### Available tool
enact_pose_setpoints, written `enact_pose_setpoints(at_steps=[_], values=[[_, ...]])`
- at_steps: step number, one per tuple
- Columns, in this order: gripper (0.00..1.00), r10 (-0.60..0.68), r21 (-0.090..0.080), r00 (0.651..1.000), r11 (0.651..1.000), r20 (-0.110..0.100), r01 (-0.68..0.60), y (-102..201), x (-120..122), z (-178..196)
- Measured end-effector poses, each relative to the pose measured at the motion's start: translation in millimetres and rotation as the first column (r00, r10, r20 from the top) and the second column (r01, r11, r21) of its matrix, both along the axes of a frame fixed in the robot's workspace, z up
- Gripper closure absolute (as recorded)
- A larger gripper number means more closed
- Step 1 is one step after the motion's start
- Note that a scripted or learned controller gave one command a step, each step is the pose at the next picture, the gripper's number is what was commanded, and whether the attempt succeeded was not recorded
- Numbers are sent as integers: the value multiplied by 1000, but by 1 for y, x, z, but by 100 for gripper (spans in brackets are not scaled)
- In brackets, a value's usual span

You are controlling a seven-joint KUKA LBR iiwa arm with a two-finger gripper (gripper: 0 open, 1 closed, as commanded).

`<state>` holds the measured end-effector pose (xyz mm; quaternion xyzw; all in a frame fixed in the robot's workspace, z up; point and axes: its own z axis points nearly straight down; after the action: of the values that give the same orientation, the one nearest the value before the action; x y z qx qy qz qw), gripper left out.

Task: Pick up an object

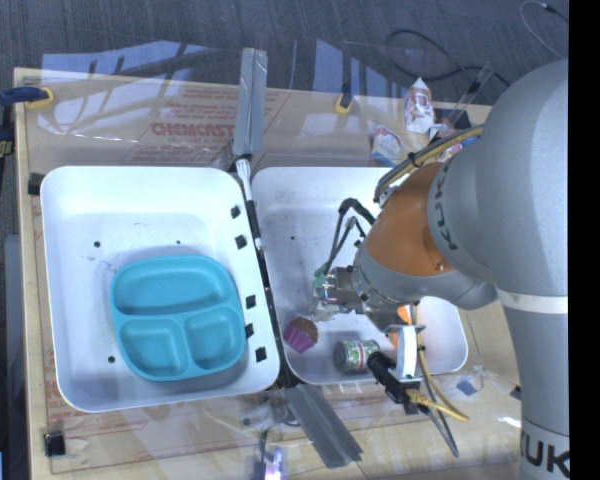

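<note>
My gripper [327, 290] hangs low over the middle of the right bin [292, 223], at the end of the grey arm with its orange band [410, 233]. Just below and left of it, a small purple and tan object [301, 334] lies on the bin floor near the front left corner. A small green and silver can [356, 355] lies on its side to the right of that, near the front wall. A bit of orange [406, 314] peeks out under the wrist. The arm hides much of the right bin's right half.
The left bin [72, 258] holds a blue divided tray [176, 318] in its front half. A divider with black clips [252, 268] runs between the bins. Crumpled wrappers [417, 106] lie on the bench behind the right bin.
</note>
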<state>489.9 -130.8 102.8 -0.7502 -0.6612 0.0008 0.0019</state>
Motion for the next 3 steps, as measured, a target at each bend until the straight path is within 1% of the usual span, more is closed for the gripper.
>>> enact_pose_setpoints(at_steps=[1,2,3], values=[[100,-418,0,908,908,-2,418,8,-14,-12],[100,-615,-2,789,789,0,615,59,10,193],[100,-79,0,997,997,-1,79,-32,-14,140]])
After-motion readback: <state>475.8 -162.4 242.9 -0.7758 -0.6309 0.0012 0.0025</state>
